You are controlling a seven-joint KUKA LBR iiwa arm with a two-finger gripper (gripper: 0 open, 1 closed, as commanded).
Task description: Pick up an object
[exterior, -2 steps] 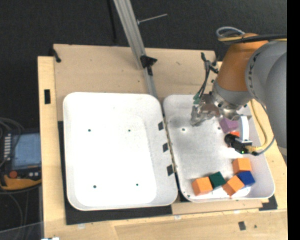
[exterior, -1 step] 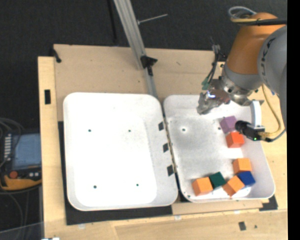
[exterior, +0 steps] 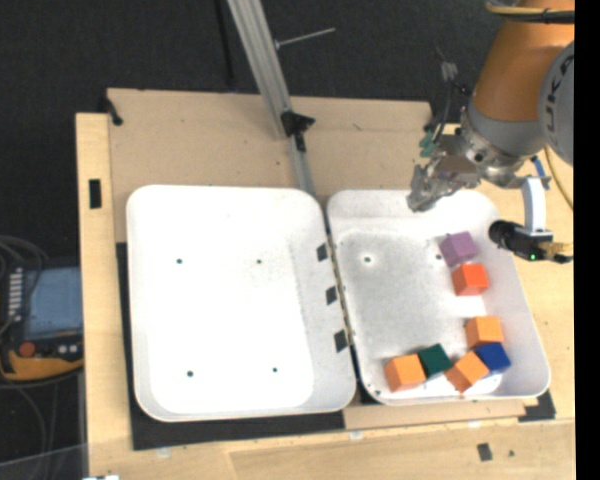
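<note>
My gripper (exterior: pixel 421 200) hangs over the far edge of the right bin (exterior: pixel 380 298), above the bin's back rim. Nothing shows between its fingers. Several small blocks lie in the right bin: a purple block (exterior: pixel 458 246) and a red-orange block (exterior: pixel 469 279) sit near the right wall, below and right of the gripper. Along the near edge lie an orange block (exterior: pixel 404 372), a dark green block (exterior: pixel 435 359), another orange block (exterior: pixel 469 370), a blue block (exterior: pixel 491 356) and an orange block (exterior: pixel 484 330).
The left bin (exterior: pixel 230 298) sits beside the right one. A slanted metal rod (exterior: pixel 270 68) reaches from the top down to the gap between the bins. A black cable connector (exterior: pixel 520 238) hangs at the right bin's right wall.
</note>
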